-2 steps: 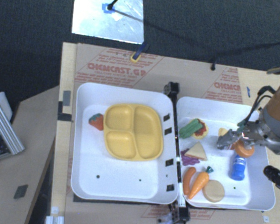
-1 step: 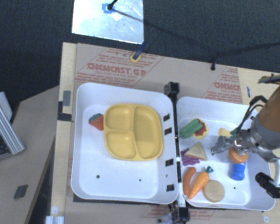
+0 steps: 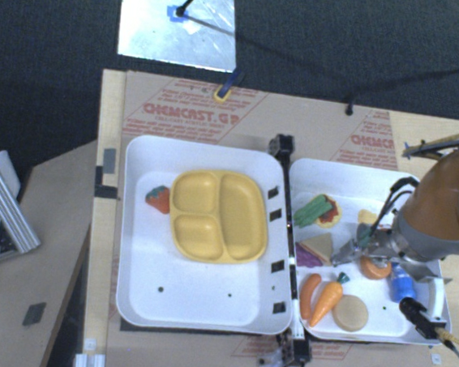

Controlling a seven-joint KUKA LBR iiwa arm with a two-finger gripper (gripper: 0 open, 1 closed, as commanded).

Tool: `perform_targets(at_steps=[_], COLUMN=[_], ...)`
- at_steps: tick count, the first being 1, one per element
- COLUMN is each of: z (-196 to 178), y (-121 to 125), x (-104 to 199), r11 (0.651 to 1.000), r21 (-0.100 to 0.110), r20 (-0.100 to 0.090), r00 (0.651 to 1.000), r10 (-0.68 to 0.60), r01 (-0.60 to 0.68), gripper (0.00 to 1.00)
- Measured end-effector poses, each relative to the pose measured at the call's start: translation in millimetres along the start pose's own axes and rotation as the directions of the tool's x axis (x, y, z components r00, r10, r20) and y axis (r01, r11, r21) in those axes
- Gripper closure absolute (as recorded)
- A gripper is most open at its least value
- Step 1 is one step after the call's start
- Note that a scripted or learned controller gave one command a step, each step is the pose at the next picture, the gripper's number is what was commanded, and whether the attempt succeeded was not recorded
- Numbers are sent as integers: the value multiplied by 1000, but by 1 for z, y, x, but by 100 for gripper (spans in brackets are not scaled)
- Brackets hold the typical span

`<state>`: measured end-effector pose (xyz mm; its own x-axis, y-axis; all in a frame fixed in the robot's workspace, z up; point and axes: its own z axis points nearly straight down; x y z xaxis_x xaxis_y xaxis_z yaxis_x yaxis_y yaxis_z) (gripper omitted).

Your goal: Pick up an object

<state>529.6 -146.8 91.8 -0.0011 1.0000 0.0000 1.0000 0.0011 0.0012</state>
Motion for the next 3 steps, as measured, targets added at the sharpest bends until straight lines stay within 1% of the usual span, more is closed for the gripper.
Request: perform_targets(at_steps=[1, 2, 3], z=[1, -12, -59], y=[3, 7, 8], x=[-1, -6, -15], r11=[1000, 1000, 1000], r21=[-6, -24, -4], r20=[1, 15, 2], r00=[1000, 1000, 1000], r10=[2, 4, 1], r01=[-2, -3, -1], gripper=[0, 100, 100])
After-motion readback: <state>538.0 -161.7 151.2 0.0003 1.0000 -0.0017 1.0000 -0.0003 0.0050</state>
